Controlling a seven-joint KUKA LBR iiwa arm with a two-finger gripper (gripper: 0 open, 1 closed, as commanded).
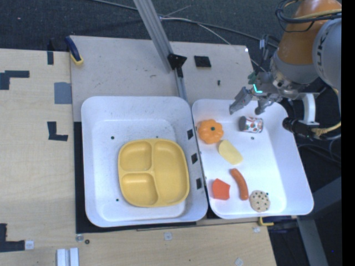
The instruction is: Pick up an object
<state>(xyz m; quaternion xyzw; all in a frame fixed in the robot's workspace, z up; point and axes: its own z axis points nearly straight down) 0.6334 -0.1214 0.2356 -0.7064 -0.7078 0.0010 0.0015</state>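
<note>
The right bin (pixel 288 165) holds an orange pumpkin (pixel 210 131), a pale yellow wedge (pixel 230 152), a red block (pixel 221 189), an orange sausage (pixel 240 183), a speckled cookie (pixel 259 200) and a small silver can (pixel 251 124) lying on its side. My gripper (pixel 250 105) hangs over the bin's far end, just above and behind the can. Its two fingers are spread apart, one at the left (pixel 239 103) and one at the right (pixel 263 105), with nothing between them.
The left bin (pixel 97 148) holds a yellow divided plate (pixel 153 171). A slanted metal pole (pixel 155 26) rises from behind the bins. A yellow-and-blue clamp (pixel 74 50) sits at the bench's far left corner.
</note>
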